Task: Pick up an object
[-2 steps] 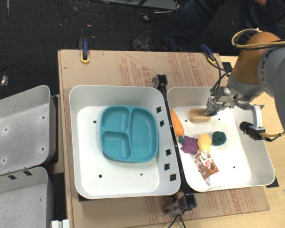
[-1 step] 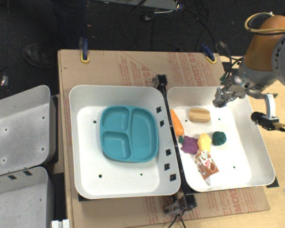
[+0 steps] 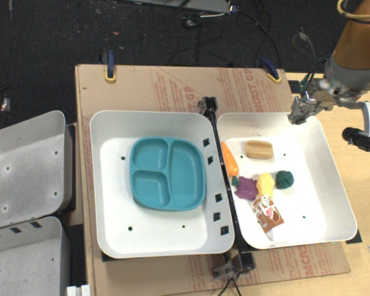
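Observation:
The right bin [image 3: 320, 159] holds several small items: a tan bread-like block [image 3: 259, 150], an orange carrot [image 3: 230, 160], a purple piece [image 3: 246, 188], a yellow corn-like piece [image 3: 266, 183], a dark green round piece [image 3: 285, 178] and a brown-and-white packet [image 3: 268, 214]. My gripper [image 3: 300, 113] hangs above the bin's far right rim, up and to the right of the tan block and clear of every item. Nothing shows between its tips.
The left bin [image 3: 111, 165] holds a teal divided plate [image 3: 168, 173]. A black divider [image 3: 221, 177] with clips runs between the bins. Both stand on a cardboard sheet [image 3: 172, 85]. Spare white bin lids [image 3: 24, 165] lie at far left.

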`<state>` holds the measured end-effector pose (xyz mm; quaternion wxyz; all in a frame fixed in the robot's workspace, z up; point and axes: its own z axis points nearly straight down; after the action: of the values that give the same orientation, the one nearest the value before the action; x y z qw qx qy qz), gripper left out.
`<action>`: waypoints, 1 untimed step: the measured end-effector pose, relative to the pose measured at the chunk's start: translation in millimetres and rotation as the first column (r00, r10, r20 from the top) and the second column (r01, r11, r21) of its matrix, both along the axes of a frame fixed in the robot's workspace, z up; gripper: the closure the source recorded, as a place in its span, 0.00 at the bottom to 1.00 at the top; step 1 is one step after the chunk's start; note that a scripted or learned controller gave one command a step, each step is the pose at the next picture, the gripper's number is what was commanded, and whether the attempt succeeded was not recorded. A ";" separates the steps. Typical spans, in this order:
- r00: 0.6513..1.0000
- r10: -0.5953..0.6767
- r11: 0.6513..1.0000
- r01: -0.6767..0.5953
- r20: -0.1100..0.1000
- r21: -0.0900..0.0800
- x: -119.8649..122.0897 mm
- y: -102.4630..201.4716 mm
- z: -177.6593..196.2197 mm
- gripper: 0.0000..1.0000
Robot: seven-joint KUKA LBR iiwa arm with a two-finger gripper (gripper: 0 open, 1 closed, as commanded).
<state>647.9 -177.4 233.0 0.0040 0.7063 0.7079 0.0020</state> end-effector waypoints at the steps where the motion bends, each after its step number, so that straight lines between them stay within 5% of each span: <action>1: 1.000 0.000 1.000 0.000 -0.001 0.000 1.5 -0.3 54.6 1.00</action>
<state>649.5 -177.7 287.5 0.0036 0.7062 0.7080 0.0018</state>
